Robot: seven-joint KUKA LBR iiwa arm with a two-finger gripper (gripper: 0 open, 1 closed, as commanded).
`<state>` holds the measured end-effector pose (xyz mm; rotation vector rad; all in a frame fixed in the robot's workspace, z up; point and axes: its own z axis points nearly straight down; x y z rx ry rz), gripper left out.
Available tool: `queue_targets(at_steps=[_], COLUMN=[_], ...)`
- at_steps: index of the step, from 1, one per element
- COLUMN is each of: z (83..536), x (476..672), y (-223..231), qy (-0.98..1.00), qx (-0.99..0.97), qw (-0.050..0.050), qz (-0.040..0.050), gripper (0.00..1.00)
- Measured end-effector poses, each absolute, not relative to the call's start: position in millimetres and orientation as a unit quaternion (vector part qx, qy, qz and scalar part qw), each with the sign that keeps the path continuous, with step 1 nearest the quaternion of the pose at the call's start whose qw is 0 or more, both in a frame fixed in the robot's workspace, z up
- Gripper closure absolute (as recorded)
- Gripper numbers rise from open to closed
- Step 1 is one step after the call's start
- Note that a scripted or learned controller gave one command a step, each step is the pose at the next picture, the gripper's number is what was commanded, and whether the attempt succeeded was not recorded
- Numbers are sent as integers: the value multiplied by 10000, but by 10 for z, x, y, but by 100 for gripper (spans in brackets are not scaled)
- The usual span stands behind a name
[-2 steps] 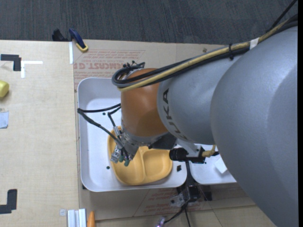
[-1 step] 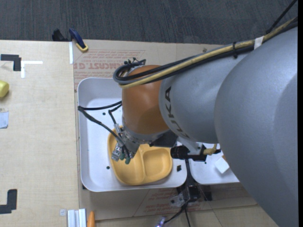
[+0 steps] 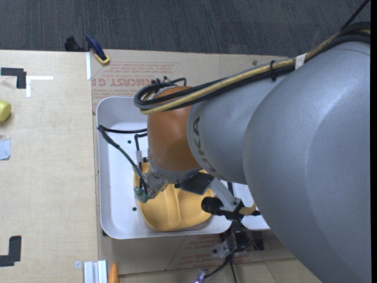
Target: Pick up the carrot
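Note:
My arm reaches in from the right and covers most of the white bin (image 3: 115, 175). Its orange wrist band (image 3: 171, 131) hangs over the bin's middle. Below the band, the grey gripper body (image 3: 154, 180) points down into the bin's near half. It sits right at the top left edge of a large rounded yellow-orange object (image 3: 174, 212) that lies against the bin's near wall. The arm hides whatever lies under it, and I cannot make out a carrot among the parts of the bin I can see.
Black cables (image 3: 121, 146) loop from the wrist across the bin's left side. The bin rests on brown cardboard (image 3: 129, 78). The pale bench (image 3: 47, 175) lies to the left, with a yellow item (image 3: 3, 111) at its far left edge and a blue clamp (image 3: 97, 49) at the back.

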<state>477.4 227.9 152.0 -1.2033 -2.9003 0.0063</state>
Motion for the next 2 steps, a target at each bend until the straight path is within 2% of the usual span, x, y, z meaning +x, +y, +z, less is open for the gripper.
queue_targets(at_steps=[1,2], z=[1807,1727], x=[4787,4786], y=[2146,2092], qy=[-8602,-7955], qx=[-5100,-6060], qw=[-10,-5], qz=[9,13], gripper=[100,100])
